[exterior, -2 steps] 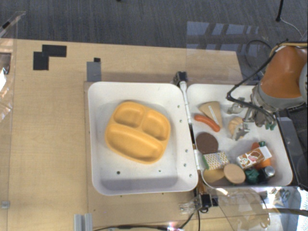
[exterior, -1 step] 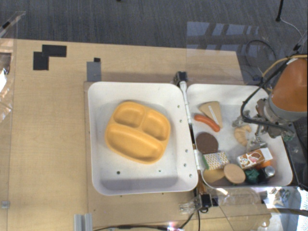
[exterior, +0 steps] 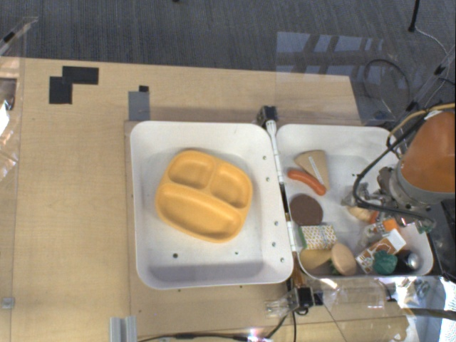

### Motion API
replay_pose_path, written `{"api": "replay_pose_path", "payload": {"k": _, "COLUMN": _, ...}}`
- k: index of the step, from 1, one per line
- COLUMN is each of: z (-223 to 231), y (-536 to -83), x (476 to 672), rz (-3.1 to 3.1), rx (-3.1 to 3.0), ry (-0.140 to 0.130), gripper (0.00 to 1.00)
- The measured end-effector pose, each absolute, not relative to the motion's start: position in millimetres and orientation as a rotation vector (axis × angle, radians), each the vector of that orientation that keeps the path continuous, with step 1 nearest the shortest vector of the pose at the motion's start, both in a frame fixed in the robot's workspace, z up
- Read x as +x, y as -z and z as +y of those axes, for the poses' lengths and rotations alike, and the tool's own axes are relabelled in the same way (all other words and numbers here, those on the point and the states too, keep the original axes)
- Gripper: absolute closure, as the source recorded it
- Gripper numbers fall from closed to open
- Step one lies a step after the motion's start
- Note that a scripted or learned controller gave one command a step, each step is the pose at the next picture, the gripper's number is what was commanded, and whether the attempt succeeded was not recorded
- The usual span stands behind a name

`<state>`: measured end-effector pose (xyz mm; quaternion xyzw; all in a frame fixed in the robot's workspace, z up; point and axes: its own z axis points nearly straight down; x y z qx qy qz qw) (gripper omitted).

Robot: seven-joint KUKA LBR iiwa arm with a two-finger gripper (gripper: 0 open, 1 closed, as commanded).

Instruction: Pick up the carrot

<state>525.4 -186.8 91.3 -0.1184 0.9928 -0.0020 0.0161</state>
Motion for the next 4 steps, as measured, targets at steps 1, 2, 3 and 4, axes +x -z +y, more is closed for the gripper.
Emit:
{"api": "replay_pose_path", "payload": {"k": 1, "z": -194.3, "y": -94.9, "x": 514.5, "rz": 3.069, "rx": -0.284, "ry": 0.006, "gripper": 0.0}}
{"api": "replay_pose_path", "payload": {"k": 2, "z": -200.1, "y": -94.7, "x": 513.4, "rz": 3.083, "rx": -0.088, "ry": 0.006, "gripper": 0.0}}
{"api": "replay_pose_path", "payload": {"k": 3, "z": -201.7, "y": -90.9, "x": 518.0, "rz": 3.109, "rx": 0.228, "ry": 0.002, "gripper": 0.0}}
{"api": "replay_pose_path", "payload": {"k": 4, "z": -200.7, "y": -103.7, "x": 522.0, "rz": 3.1, "rx": 0.219, "ry": 0.003, "gripper": 1.0}}
